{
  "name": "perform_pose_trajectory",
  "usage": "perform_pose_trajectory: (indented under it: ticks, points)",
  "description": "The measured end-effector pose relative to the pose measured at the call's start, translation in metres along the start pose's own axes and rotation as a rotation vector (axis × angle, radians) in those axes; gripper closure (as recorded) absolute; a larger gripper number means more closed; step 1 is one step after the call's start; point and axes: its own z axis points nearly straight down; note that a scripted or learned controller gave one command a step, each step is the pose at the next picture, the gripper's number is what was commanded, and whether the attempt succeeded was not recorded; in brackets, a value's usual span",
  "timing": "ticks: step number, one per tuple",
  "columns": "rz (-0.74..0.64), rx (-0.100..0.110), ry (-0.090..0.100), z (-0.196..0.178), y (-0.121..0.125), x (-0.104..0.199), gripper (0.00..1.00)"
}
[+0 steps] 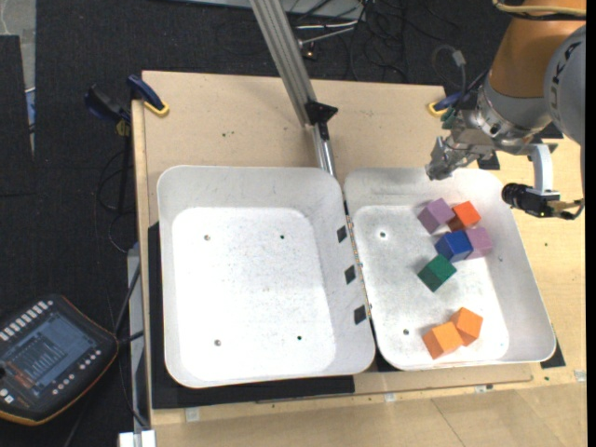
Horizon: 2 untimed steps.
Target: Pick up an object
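a: blocks, where? any writing on them?
b: all in the right bin (521, 291): purple block (434, 215), orange block (465, 215), blue block (454, 244), a pale purple one (479, 240), green block (436, 272), two more orange blocks (453, 331) near the front. no readable writing.
a: gripper?
b: gripper (441, 168) hangs over the bin's far rim, holding nothing; fingers can't be judged.

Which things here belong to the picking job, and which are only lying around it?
Belong to the job:
- gripper
- right bin
- purple block
- orange-red block
- blue block
- pale purple block
- green block
- two orange blocks

Lying about:
- left bin
- teach pendant
- clamps
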Motion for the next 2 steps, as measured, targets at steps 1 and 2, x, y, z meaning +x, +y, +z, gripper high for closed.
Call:
perform_pose_trajectory:
  ticks: [1, 2]
  points:
    - [-0.005, 0.005, 0.003, -0.002, -0.033, 0.053, 1.0]
    - [-0.006, 0.004, 0.003, -0.012, -0.048, 0.104, 1.0]
